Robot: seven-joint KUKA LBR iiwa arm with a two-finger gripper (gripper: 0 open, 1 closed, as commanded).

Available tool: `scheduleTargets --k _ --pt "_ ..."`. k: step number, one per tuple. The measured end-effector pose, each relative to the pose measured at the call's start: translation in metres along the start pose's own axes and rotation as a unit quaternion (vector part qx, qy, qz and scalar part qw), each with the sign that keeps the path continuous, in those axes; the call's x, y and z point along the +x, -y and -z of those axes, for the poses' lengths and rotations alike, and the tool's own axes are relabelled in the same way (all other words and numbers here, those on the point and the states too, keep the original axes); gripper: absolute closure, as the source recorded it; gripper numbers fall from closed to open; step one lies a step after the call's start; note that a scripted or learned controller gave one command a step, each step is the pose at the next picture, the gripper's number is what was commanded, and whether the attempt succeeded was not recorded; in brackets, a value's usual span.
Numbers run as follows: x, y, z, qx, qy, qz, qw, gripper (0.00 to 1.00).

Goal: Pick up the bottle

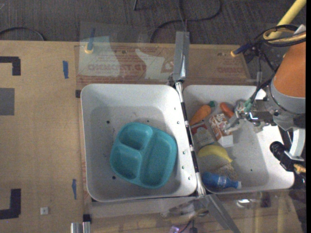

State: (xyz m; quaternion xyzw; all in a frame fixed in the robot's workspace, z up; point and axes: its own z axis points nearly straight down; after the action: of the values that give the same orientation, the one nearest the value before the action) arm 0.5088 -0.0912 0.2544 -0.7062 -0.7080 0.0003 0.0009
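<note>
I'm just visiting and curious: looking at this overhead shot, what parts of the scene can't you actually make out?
- Gripper, camera view: too small and blurred to read its state.
- Carton: label print too blurred to read; the gripper overlaps it.
- Blue bottle: label unreadable, too small.
- Arm: cut off by the right edge.

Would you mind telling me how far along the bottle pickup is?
Nothing looks done yet: the blue bottle lies at the near edge of the right bin. The gripper hovers over the far end, by the carton. Reaching, grasping and lifting remain.
</note>
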Motion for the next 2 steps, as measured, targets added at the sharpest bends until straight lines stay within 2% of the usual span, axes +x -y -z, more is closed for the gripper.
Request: scheduleTargets --k 1,2 --pt "0.055 0.030 -0.071 0.001 0.000 -0.089 0.9961 0.00" --pt "0.155 0.028 -0.071 -0.001 0.000 -0.033 0.9994 0.00"
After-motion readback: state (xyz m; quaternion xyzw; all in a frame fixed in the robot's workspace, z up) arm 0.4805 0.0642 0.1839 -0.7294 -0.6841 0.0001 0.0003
